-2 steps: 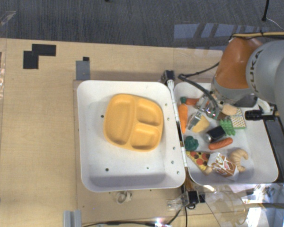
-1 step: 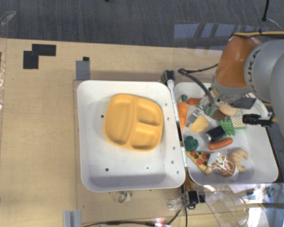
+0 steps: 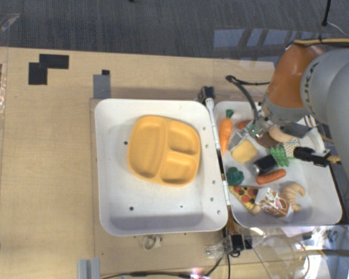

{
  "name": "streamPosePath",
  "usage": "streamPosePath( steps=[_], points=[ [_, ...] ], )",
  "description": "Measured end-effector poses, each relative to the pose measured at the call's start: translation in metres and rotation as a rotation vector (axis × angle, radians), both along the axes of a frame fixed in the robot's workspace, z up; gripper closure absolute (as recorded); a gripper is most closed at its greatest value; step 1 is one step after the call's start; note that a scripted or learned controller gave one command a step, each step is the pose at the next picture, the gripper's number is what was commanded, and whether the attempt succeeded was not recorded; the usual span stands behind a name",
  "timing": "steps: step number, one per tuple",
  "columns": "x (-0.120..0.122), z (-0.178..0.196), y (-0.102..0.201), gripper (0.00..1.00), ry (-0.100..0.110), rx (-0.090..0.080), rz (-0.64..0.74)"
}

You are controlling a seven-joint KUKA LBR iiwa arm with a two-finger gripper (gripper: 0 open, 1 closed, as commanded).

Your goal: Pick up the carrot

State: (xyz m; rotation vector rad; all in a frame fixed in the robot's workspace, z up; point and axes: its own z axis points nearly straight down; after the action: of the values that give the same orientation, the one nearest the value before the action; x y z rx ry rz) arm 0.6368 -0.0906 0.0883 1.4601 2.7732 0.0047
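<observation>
1. The carrot (image 3: 225, 133) lay upright along the left wall of the right bin (image 3: 331, 211), green top pointing away from the camera, just beside the rail between the two bins
2. The gripper (image 3: 248, 131) hovered just right of the carrot, low over a yellow wedge of cheese (image 3: 244, 151); whether its fingers were open or closed could not be told, and nothing could be seen held between them
3. A clean grasp likely called for a small shift left, centring the fingers over the carrot's thick orange middle and straddling it across its narrow width
4. The bin wall pressed close on the carrot's left, so the outer finger would need room there; a descent slightly off line risked striking the rim
5. The cheese, a green broccoli piece (image 3: 234, 175) and a red sausage (image 3: 271, 176) crowded nearby and could be nudged
6. The left bin (image 3: 113, 214) held a yellow divided plate (image 3: 163, 150), well apart from the action
</observation>
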Motion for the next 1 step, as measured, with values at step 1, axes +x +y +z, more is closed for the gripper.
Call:
streamPosePath(
  steps=[1],
  points=[
    [0.0041,0.0146,0.0018,1.0,-0.012,-0.001,0.008]
  ],
)
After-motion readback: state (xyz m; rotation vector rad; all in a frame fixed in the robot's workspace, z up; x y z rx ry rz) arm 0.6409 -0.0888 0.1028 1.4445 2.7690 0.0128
